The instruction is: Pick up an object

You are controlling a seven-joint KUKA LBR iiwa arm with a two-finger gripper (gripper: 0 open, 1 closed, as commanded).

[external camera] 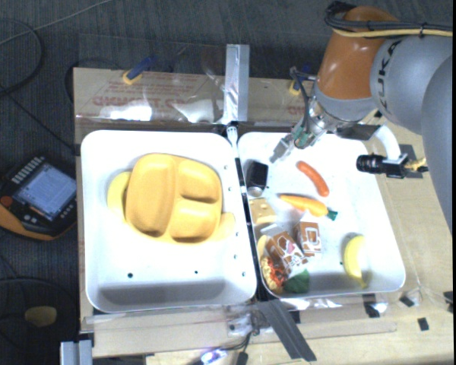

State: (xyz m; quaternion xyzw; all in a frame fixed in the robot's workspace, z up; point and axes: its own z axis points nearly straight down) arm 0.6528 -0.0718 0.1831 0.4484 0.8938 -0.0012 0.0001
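My gripper (pixel 287 149) hangs over the far left part of the right bin (pixel 380 204), open, with nothing between its fingers. A red sausage (pixel 313 178) lies just to its right and nearer the camera. A small black block (pixel 256 174) rests against the bin's left wall, below the gripper. Further forward lie an orange carrot (pixel 304 202) with a green end, a printed snack packet (pixel 304 242), a bowl of toy food (pixel 276 271) and a yellow banana (pixel 353 257).
The left bin (pixel 99 280) holds a large yellow divided tray (pixel 172 196). A metal post (pixel 236 82) stands behind the wall between the bins. A black fitting (pixel 380 163) juts from the arm over the right bin's far right edge.
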